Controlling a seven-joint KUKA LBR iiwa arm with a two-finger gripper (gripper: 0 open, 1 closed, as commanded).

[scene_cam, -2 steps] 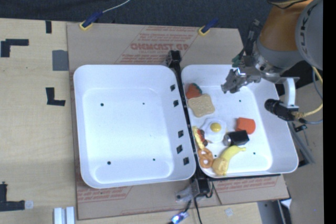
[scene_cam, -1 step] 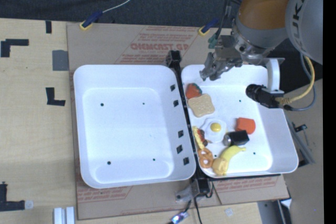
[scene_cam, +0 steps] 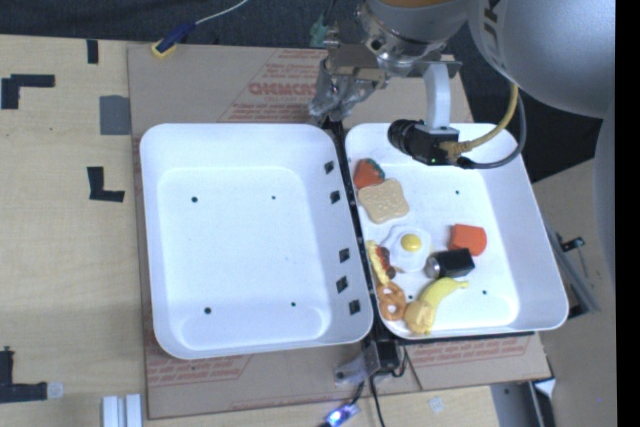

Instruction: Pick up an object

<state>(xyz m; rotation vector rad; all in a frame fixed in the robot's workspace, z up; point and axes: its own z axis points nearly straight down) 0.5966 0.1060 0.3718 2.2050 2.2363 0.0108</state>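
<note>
Right bin: one toast slice, one fried egg, one banana, crowding its 9 o'clock wall; open room toward 3. Gripper at 12 o'clock above dividing rims; jaws' state unclear.

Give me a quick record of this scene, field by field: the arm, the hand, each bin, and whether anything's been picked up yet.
arm: reaches in from the right, above the bins' far edge
hand: at the far end of the divide between the bins
left bin: white, shallow
right bin: holds toy food, including strawberry, bread slice, fried egg, banana
picked up: nothing seen in the hand
</note>
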